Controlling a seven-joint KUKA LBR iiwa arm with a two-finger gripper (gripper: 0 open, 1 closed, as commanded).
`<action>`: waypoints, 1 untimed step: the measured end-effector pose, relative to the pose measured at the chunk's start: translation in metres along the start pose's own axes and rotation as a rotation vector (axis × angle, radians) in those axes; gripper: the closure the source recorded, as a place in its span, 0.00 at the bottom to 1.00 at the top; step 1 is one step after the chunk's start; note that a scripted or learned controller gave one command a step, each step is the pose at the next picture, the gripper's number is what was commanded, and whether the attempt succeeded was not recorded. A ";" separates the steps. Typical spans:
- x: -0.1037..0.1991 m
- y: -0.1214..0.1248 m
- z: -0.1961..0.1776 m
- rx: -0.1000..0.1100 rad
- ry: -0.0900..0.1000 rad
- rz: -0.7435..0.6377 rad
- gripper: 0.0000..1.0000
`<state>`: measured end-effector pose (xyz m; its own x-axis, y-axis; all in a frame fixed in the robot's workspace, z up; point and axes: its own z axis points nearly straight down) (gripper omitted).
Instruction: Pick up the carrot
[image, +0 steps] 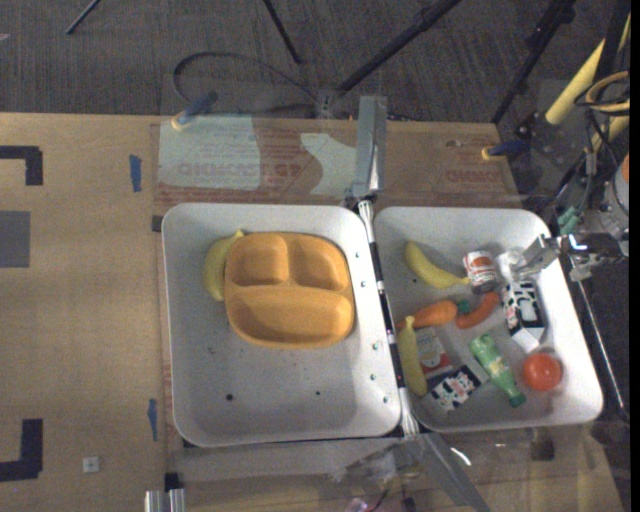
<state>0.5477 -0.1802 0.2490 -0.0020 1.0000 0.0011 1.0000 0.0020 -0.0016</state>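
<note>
Orange against the white, the carrot (436, 314) lies near the middle of the right bin (585, 400), its thick end pointing left and its green stub to the right. Just beside that stub we see a second, slimmer carrot (481, 309) slanting up toward the right. Above them sit a yellow banana (432, 267) and a small red-and-white can (481, 268). Along the bin's left wall we find another banana (410, 356), with a small red-and-white carton (432, 350) beside it and a cow-patterned carton (455, 387) below. A green bottle (497, 369) lies tilted toward the lower right, close to a round red-orange fruit, perhaps a tomato (541, 371). A black-and-white milk carton (523, 307) stands near the right side.

Our pincer (535, 255) hangs over the upper right part of this bin, above the milk carton and apart from the carrot; we cannot tell how its jaws are set, and we see nothing held in it.

In the left bin (190, 390) an orange divided plate (290, 288) rests, with a yellow banana (215, 268) partly tucked under its left edge. Both bins sit on the wooden desk (80, 330).
</note>
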 end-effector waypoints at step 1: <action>0.000 0.001 -0.010 -0.003 -0.001 -0.001 1.00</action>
<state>0.5487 -0.1802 0.2594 -0.0030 1.0000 -0.0001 1.0000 0.0030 0.0019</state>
